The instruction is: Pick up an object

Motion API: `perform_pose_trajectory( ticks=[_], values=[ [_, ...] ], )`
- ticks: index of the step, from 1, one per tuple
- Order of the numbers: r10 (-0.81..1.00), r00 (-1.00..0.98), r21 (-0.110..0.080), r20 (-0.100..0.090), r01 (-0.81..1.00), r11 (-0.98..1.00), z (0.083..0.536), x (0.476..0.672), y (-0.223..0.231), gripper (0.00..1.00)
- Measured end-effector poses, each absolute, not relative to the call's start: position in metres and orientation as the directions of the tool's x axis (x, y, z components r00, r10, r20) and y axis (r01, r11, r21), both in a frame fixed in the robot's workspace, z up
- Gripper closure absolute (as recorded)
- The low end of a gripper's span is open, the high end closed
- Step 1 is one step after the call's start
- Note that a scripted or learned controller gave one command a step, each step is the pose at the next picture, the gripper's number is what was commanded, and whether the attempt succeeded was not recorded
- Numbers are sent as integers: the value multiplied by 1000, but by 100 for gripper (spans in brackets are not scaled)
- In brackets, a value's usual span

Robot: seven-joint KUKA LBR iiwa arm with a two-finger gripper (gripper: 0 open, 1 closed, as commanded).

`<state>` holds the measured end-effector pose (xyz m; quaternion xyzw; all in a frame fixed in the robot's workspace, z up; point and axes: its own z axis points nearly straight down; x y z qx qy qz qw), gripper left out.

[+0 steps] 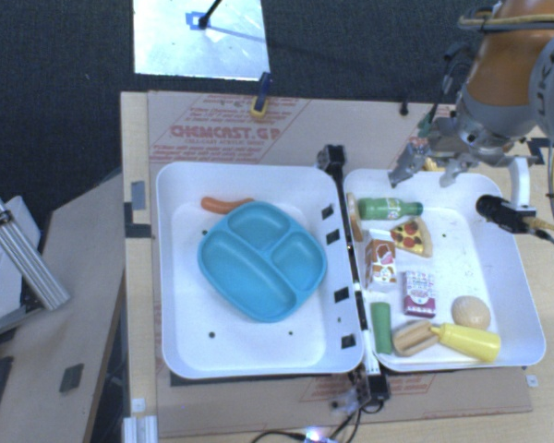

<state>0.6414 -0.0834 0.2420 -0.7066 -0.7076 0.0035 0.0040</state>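
Several small toy foods crowd the right bin (526,314); nearest the pincer (426,167) lies a green bottle (389,209), flat on its side at that bin's upper left. It looks light, rigid and smooth (likely to roll or slip), so the best hold is probably across its body. The pincer hangs above the bin's upper rim, fingers spread, nothing between them. Pizza slice (412,236) sits just below the bottle. The left bin (175,275) carries a blue divided plate (261,260) and an orange sausage (223,205). The bench (92,247) is pale wood, the floor beyond it dark.
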Motion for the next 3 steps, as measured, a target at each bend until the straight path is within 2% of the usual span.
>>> perform_pose_trajectory(
  ticks=[1, 3],
  values=[
    [1000, -3, 2, 0, 1000, 3, 250, 644, -83, 0],
    [1000, -1, 0, 0, 1000, 1, 165, 641, -86, 0]
  ],
)
